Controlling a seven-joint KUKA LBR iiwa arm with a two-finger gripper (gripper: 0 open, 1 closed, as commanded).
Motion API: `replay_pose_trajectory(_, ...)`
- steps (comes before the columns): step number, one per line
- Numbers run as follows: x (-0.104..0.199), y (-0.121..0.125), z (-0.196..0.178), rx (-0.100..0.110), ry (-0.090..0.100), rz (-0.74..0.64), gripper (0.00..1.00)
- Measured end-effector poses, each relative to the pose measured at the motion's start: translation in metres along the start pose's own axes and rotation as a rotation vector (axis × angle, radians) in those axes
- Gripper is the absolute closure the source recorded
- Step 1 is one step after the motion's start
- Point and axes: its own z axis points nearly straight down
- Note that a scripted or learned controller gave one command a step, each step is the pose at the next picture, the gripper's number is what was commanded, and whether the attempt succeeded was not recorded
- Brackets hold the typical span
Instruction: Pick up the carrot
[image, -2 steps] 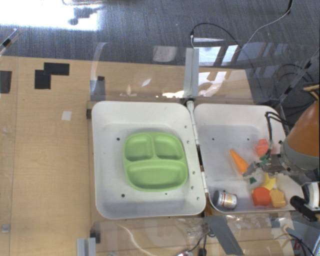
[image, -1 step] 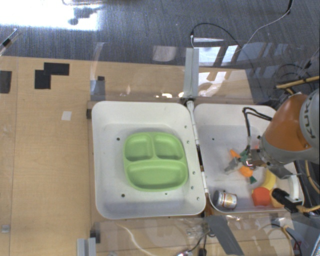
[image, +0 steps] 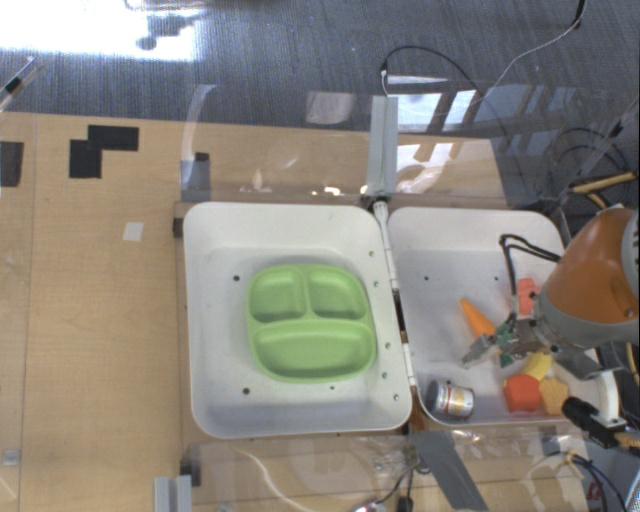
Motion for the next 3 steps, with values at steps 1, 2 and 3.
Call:
replay_pose_trajectory(1, 0.004, 0.071, 0.003, -0.011, -0.004, -0.15, 0.0)
replay_pose_trajectory(2, 0.006, 0.073, -0.007, -0.012, 0.0, -0.153, 1.0)
replay_pose_trajectory(3, 0.092, 0.103, -0.091, 0.001, 0.001, -0.071, 1.0)
